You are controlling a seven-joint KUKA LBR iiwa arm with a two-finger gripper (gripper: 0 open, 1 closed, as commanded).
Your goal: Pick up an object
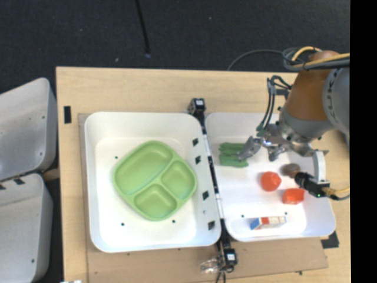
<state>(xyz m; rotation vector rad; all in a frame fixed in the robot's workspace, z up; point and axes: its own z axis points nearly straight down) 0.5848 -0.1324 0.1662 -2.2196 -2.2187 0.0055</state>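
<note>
Two shallow white bins sit side by side on the counter. The left bin carries a light green divided plate with three compartments, lying flat near its middle. The right bin holds the loose things: a green object at its left part, an orange-red round piece near the middle, a small orange block just to the right of that, a brownish lump above the block, and a flat red, white and blue packet along the near edge. The arm comes in from the right, and its hand hangs over the green object's right end — fingers apart, one metal fingertip overlapping the green, nothing visibly held between them.
</note>
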